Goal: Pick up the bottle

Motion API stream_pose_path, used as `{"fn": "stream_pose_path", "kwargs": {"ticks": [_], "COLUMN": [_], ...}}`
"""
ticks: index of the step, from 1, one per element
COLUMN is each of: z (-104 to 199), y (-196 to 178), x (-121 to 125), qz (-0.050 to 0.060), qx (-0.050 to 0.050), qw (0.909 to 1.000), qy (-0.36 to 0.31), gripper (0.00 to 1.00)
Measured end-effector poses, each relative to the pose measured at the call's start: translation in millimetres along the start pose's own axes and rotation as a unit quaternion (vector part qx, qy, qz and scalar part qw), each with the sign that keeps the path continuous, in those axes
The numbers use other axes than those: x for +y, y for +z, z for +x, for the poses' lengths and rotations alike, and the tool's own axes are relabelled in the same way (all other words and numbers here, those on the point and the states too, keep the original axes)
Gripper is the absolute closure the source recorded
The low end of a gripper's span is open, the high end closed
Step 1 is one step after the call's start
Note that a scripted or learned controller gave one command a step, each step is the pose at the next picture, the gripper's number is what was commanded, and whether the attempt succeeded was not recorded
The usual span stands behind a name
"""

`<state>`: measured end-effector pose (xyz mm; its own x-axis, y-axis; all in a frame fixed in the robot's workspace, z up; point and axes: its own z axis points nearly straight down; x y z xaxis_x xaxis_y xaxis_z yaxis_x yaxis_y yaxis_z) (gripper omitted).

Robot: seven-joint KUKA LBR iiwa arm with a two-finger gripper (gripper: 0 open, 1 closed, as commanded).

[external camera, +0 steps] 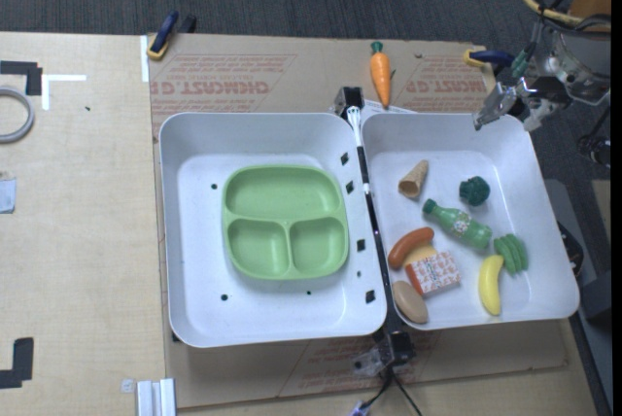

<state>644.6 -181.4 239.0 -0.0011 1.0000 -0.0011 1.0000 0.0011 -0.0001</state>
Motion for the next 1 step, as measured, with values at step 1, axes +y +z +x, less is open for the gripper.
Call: {"fn": "stream_pose_path", "kwargs": {"ticks": [1], "z": [40.5], "y": [136.7], "x": [-29.4], "qz": [-0.001], "qx": [0.000], "qw": [0.9993], "qy": [-0.038], "gripper": [0.00]}}
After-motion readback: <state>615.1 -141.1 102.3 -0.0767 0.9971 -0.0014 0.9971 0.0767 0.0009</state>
